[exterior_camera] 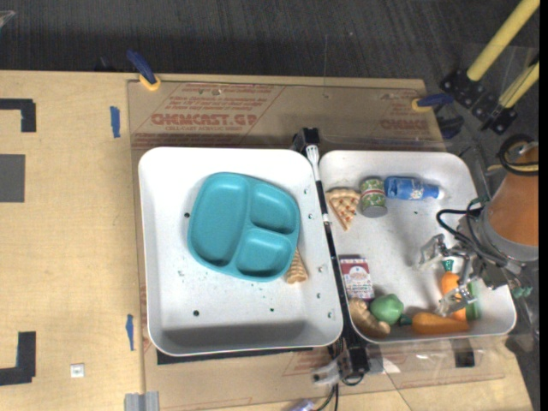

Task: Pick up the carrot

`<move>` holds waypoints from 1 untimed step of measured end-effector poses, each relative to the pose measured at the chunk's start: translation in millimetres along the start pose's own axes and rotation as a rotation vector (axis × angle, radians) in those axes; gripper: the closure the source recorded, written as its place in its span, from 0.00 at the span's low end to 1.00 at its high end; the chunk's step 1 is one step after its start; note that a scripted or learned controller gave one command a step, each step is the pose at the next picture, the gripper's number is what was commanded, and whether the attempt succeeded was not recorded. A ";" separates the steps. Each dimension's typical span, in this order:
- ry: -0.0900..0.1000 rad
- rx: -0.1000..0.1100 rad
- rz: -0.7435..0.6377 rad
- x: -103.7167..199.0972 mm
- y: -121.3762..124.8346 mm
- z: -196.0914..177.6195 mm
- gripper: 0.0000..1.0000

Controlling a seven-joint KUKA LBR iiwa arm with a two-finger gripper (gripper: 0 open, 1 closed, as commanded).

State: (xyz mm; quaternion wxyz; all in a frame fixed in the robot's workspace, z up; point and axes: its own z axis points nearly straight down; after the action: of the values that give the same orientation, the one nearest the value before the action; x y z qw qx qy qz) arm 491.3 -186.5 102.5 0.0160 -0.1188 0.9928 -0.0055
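The carrot [435, 321] is orange and lies flat along the front wall of the right bin [402, 165], just right of a green apple [387, 306]. My gripper [451, 274] reaches in from the right and sits low over the bin's right front part, a little above and behind the carrot. A small orange patch shows at the gripper's tip, and I cannot tell what it belongs to. Cables and metal parts hide the bin floor beneath the gripper.
The right bin also holds a waffle piece [342, 205], a small can [372, 195], a blue bottle [411, 188], a red box [355, 278] and a bread piece [365, 317]. In the left bin [163, 255] lie a teal divided plate [244, 225] and a cone-shaped piece [296, 269].
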 end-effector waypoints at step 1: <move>0.009 -0.007 0.071 2.9 -17.9 12.0 0.00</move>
State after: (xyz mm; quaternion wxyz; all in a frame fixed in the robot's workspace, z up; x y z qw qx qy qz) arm 493.1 -204.6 90.7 0.0113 -0.0836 0.9964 -0.0020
